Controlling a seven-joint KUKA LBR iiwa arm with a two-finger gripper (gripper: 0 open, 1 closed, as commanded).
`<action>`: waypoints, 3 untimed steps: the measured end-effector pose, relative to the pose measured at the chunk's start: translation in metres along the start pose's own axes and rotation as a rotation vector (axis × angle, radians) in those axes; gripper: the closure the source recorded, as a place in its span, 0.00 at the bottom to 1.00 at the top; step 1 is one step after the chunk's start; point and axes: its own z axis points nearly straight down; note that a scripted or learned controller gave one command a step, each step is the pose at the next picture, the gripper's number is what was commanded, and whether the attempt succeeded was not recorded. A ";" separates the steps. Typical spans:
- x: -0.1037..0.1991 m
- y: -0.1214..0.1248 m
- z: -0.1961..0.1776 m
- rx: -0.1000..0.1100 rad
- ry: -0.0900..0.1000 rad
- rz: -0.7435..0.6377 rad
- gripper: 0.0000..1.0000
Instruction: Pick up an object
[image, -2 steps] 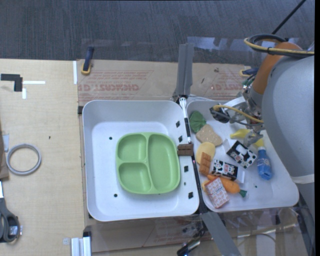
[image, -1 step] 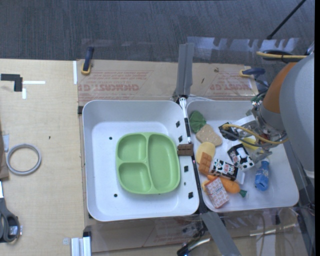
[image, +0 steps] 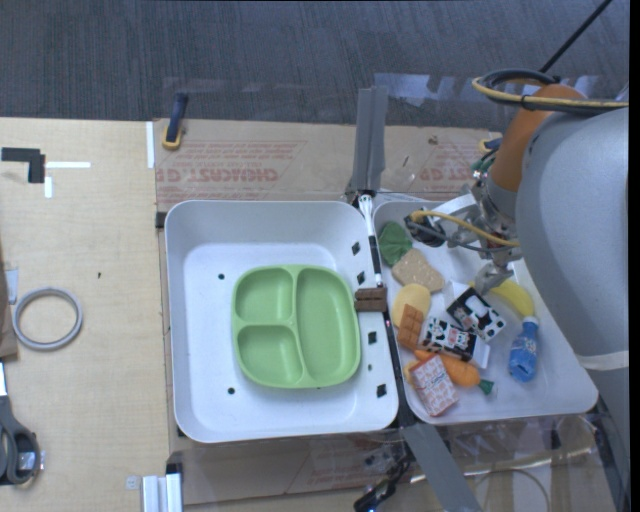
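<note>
The right bin (image: 560, 395) holds a jumble of toy items. Among them are a green leafy piece (image: 393, 240), a tan cracker (image: 415, 270), a yellow-orange wedge (image: 410, 306), a black-and-white cow-patterned carton (image: 476, 314), a red packet (image: 433, 386), an orange carrot (image: 461, 372), a blue bottle (image: 522, 354) and a yellow banana (image: 514, 296). My gripper (image: 493, 274) hangs low over the bin's middle, just above the carton and beside the banana. The arm's bulk and cables hide much of it.
The left bin (image: 195, 380) holds a green divided plate (image: 297, 326). A grey tape ring (image: 44, 318) lies on the wooden bench at far left. The big grey arm body covers the right bin's far right side. A brown clip (image: 369, 297) sits on the wall between the bins.
</note>
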 end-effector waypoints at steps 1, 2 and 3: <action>-0.077 -0.027 0.001 0.001 -0.001 -0.031 0.00; -0.003 -0.010 0.000 0.000 0.000 0.001 0.00; -0.104 0.026 -0.018 0.001 -0.001 0.008 0.00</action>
